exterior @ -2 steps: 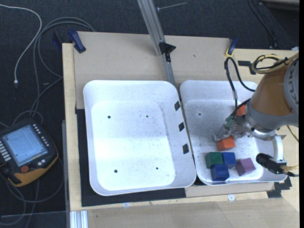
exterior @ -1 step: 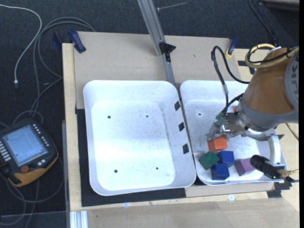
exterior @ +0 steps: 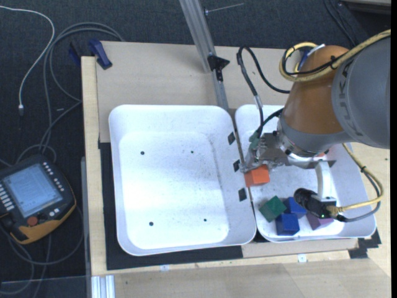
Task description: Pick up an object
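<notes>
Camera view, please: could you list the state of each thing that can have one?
Gripper: low over the right bin, at the orange block.
Orange block: at the gripper's tip, tilted.
Green block: lying in the bin.
Blue blocks: lying beside the green block.

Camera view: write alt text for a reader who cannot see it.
A grey and orange arm reaches from the right over the right bin, its hand just above an orange block. Green, blue and purple blocks lie nearer the front.
</notes>
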